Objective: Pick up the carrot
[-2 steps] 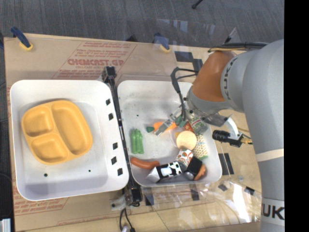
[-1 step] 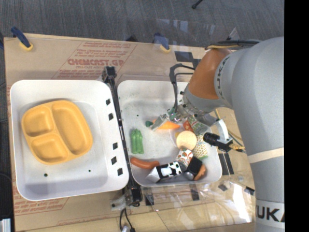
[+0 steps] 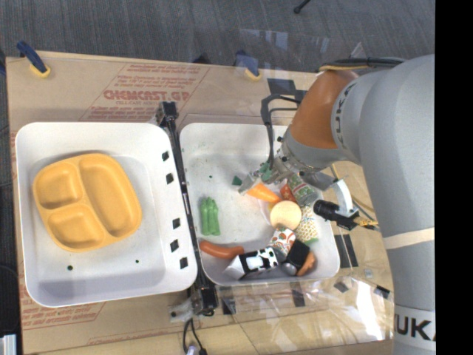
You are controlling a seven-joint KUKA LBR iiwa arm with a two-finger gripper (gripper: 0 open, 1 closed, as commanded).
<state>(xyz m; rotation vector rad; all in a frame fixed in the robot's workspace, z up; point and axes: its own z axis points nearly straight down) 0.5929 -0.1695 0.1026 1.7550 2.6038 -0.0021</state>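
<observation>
The carrot (image 3: 262,193) is a small orange wedge lying in the right bin (image 3: 222,146), a little right of its middle. My gripper (image 3: 267,174) hangs directly above and just behind the carrot, under the orange wrist band of the arm (image 3: 318,120). Its tip sits very close to the carrot's upper edge; I cannot tell whether they touch. The wrist hides part of the bin's right side.
A cream ball (image 3: 285,215), a red and green piece (image 3: 295,192), a black-and-white toy (image 3: 259,260), a red sausage (image 3: 220,250) and a green pod (image 3: 210,216) crowd the right bin's front. A yellow divided plate (image 3: 87,200) lies in the left bin (image 3: 44,279).
</observation>
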